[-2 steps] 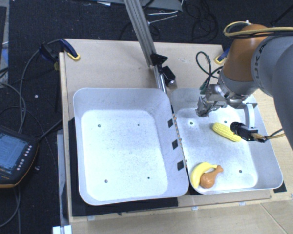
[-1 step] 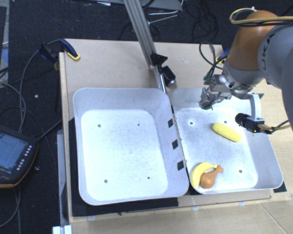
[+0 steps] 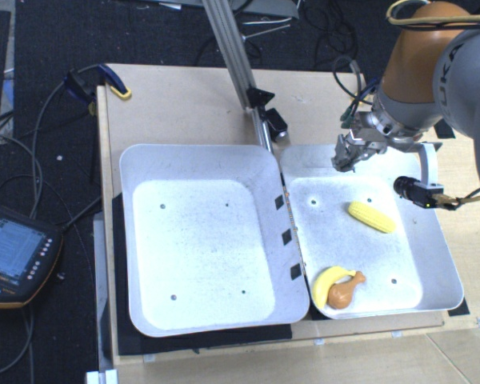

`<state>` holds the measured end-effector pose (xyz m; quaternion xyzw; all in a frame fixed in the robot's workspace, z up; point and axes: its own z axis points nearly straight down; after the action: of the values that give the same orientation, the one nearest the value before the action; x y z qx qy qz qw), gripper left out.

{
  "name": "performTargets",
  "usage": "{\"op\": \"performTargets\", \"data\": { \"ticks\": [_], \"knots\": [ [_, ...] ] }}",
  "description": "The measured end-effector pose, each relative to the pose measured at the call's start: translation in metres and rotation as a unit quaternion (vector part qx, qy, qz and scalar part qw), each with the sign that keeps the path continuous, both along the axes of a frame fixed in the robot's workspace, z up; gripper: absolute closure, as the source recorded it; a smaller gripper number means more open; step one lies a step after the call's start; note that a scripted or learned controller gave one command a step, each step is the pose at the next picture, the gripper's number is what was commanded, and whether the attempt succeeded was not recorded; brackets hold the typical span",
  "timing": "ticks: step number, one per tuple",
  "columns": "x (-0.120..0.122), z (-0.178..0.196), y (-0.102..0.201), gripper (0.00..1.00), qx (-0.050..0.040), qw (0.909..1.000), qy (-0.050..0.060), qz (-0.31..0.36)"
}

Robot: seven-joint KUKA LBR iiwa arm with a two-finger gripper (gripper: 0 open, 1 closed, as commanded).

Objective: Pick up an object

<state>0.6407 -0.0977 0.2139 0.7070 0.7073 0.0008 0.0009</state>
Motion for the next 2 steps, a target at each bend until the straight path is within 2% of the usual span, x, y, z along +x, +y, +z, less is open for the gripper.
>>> {"op": "performTargets", "data": {
  "ticks": [1, 2],
  "knots": [
    [-0.010, 0.013, 0.057, 1.00, 0.0007, 1.0000, 0.001, 0.002],
    [-0.022, 0.005, 0.109, 1.00, 0.0006, 1.0000, 0.002, 0.002]
  ]
}}
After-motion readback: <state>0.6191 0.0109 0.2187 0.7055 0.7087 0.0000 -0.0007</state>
